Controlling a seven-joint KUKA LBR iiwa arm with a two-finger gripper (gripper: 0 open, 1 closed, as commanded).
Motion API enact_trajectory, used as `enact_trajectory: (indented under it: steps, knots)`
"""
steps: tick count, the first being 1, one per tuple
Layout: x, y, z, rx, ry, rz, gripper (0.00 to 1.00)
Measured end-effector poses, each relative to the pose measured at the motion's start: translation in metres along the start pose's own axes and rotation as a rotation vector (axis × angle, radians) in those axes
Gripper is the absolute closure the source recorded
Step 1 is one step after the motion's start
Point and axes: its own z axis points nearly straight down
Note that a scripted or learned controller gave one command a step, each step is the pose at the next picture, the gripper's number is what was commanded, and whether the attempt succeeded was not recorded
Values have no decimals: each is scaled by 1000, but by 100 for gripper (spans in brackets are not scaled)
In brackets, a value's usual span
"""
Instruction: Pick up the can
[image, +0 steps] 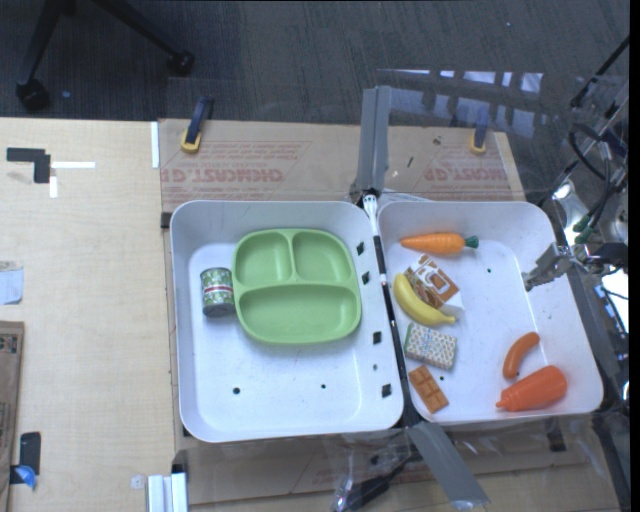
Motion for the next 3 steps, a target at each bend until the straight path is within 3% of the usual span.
enact_trajectory:
  steps: [1, 2, 3]
  knots:
    - [51, -30, 156, 0, 1, -37, 0]
    - [86, -29, 91, -3, 0, -212, 0]
    - [56, -29, 49, -3, -1, -183, 0]
